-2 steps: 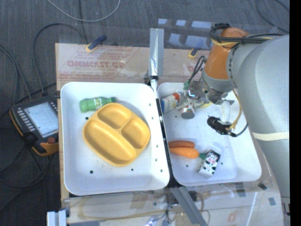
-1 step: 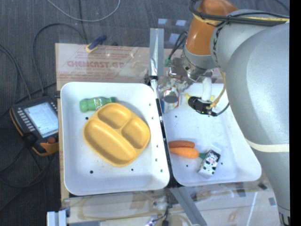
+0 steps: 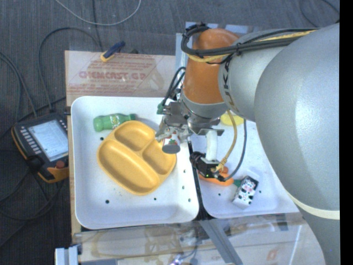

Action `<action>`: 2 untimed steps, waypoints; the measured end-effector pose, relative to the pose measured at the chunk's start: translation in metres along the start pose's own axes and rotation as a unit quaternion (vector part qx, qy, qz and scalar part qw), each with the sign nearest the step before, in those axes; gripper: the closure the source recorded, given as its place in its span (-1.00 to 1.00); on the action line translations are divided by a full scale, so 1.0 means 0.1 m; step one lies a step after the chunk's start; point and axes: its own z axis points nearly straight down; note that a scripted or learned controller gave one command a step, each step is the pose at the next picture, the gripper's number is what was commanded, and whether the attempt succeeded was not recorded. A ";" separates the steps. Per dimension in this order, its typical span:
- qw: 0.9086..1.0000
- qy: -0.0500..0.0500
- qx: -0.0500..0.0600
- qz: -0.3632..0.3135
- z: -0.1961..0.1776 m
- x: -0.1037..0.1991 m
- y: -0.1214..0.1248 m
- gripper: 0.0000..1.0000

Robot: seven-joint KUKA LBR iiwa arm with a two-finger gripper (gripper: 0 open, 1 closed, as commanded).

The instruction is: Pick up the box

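Observation:
The box [image 3: 245, 191] is small and white with black patches, and lies near the front of the right bin [image 3: 270, 206]. My gripper [image 3: 170, 139] hangs over the right side of the left bin [image 3: 88, 203], just above the right edge of a yellow divided tray [image 3: 132, 156]. The box sits well to the right of the gripper and nearer the front, apart from it. The wrist and the large grey arm cover much of the right bin.
A green bottle [image 3: 112, 121] lies at the back of the left bin, touching the yellow tray. An orange object [image 3: 216, 179] rests in the right bin just left of the box. A bit of yellow [image 3: 232, 120] peeks out behind the arm.

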 end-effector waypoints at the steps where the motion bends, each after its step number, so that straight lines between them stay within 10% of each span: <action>1: 0.999 -0.002 -0.002 -0.052 -0.47 0.67 0.86 1.00; 2: 0.997 -0.001 0.000 -0.080 0.04 0.58 -0.19 1.00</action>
